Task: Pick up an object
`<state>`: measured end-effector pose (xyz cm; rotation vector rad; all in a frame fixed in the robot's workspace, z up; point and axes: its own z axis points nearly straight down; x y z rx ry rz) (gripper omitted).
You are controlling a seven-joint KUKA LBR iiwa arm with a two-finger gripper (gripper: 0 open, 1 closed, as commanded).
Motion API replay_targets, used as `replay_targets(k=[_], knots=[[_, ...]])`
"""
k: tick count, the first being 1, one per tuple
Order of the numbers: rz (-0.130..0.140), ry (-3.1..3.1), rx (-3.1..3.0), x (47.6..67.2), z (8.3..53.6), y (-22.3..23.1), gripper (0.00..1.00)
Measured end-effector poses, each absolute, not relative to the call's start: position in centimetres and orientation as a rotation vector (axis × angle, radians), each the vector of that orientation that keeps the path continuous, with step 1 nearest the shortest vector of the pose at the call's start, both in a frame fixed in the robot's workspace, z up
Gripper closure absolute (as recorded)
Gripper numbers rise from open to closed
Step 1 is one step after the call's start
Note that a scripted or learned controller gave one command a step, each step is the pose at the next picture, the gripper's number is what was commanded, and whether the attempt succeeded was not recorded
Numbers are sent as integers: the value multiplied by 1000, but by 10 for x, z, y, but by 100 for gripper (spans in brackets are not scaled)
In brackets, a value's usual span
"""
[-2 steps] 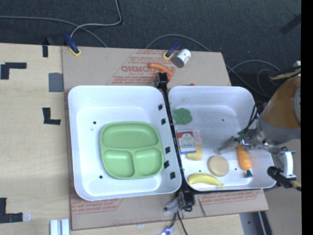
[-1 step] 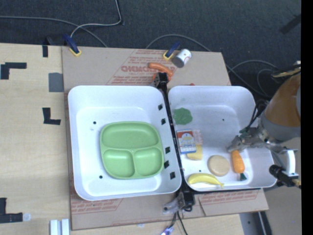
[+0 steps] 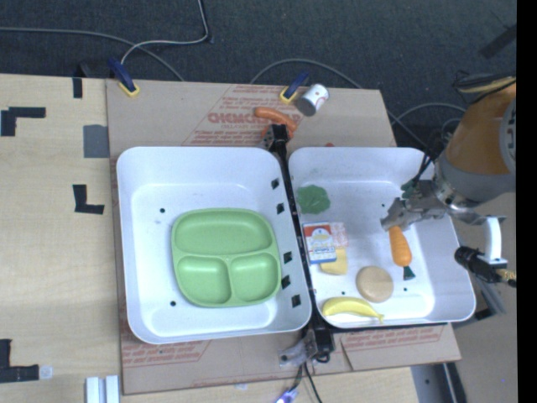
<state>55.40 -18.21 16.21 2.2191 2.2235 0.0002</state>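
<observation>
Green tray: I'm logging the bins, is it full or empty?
Empty. The tray in the left bin shows three bare green compartments.

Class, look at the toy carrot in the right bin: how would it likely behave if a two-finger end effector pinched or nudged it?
The carrot looks like smooth moulded plastic, so probably stiff and light, perhaps slippery. Its rounded, tapering body would likely roll or pivot when nudged. The end effector is right beside its top end.

My table [image 3: 50, 225] carries a cardboard sheet [image 3: 235, 116] under two bins; the left bin [image 3: 143, 175] holds a green divided plate [image 3: 225, 255]. Cables [image 3: 168, 40] cross dark carpet [image 3: 336, 23] beyond.
</observation>
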Motion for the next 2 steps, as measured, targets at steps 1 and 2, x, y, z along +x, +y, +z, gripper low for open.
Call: replay_targets(k=[1,2], knots=[[0,2224,2220,583,174,-128,100],[0,2225,2220,588,185,-70,100]])
